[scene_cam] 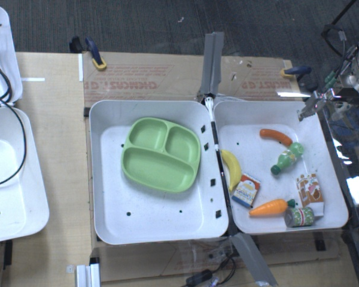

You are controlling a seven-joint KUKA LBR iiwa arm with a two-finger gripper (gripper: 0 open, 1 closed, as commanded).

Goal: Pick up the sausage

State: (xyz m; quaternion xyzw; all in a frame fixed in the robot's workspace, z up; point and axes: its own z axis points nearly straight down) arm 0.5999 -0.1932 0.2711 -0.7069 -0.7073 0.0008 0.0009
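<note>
The sausage (pixel 276 137) is a short orange-red curved piece lying flat in the right bin (pixel 251 117), near its far right part. A small green bottle (pixel 286 158) lies just in front of it, its cap end almost touching the sausage's right tip. Nothing covers the sausage.
The right bin also holds a banana (pixel 230 167) by the left wall, a small carton (pixel 246 191), a carrot (pixel 268 207), a green can (pixel 300 216) and a snack box (pixel 310 193). A green divided plate (pixel 161 154) lies in the left bin (pixel 107 220). Cables and clamps crowd the right edge (pixel 338 91).
</note>
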